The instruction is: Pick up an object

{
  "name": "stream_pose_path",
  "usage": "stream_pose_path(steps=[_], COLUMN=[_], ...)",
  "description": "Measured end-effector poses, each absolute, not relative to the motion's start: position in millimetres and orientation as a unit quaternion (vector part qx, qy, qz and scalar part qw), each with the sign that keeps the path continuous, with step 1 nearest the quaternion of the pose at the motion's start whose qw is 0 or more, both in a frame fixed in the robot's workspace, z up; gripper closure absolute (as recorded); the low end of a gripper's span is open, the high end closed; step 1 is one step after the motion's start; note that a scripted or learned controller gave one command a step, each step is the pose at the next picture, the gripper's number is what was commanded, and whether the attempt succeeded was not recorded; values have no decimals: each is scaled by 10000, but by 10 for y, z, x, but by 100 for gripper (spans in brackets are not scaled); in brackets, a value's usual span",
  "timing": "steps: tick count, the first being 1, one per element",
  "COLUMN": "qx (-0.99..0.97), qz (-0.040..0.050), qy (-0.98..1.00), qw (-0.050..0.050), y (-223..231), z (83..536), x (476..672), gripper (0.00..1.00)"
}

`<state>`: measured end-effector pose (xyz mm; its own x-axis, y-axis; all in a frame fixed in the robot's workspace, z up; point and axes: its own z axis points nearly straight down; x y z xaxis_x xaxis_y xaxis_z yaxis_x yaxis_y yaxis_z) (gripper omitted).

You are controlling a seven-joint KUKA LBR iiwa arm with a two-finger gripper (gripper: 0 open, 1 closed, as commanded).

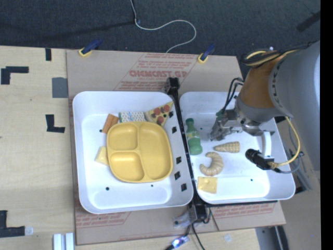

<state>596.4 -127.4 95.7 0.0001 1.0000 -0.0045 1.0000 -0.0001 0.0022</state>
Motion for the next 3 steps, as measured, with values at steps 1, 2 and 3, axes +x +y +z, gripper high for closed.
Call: stream_pose_path(steps=[1, 2, 3], qx=[7067, 7066, 7063], qz=[7, 10, 10], qy=[7076, 7077, 7079], qw=[8, 9, 10], y=[-1288, -1287, -1280], z=[1425, 1850, 2269], x=[6054, 6038, 6048], gripper=[100, 100, 100])
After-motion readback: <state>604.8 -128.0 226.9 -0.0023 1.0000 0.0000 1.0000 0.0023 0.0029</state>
